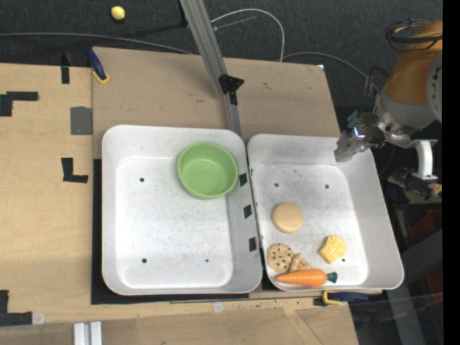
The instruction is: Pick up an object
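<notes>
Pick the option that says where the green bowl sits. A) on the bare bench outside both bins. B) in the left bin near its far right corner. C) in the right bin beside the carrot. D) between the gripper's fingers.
B: the green bowl rests inside the left bin, up by its far right corner, apart from the gripper over the right bin.

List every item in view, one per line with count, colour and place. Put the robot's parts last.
Shallow plastic bins: two, white, side by side on the bench.
Round plastic bowl: one, green, left bin, far right corner.
Round bun: one, tan, right bin, middle.
Round cookie: one, brown speckled, right bin, near left corner.
Wedge-shaped toy: one, yellow, right bin, near side.
Toy carrot: one, orange, right bin, near edge.
Small ball: one, yellow, floor, far left.
Arm: one, grey with orange band, right.
Tool: one, grey, over right bin's far right corner.
</notes>
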`<state>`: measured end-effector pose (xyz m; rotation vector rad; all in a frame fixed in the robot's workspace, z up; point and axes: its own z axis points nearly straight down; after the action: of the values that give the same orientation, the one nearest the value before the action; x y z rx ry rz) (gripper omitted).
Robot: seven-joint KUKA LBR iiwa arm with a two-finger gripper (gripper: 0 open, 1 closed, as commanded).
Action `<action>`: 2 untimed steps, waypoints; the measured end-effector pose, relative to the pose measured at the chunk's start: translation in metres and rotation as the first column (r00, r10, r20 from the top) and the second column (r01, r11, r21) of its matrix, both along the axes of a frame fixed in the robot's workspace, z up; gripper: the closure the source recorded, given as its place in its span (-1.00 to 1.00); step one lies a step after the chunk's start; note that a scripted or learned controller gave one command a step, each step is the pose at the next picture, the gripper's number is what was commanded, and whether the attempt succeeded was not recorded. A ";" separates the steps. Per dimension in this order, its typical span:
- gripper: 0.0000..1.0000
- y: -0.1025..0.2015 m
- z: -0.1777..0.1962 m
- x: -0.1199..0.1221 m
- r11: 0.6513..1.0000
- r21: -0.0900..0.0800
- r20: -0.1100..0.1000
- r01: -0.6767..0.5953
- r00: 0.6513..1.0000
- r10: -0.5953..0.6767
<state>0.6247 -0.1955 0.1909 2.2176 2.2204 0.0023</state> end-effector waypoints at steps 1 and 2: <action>1.00 0.000 0.033 0.001 1.000 0.000 -0.001 -0.001 1.000 0.001; 1.00 0.046 0.038 0.004 1.000 0.003 -0.003 -0.005 1.000 0.005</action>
<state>0.6291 -0.1495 0.2285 2.2156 2.2286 0.0017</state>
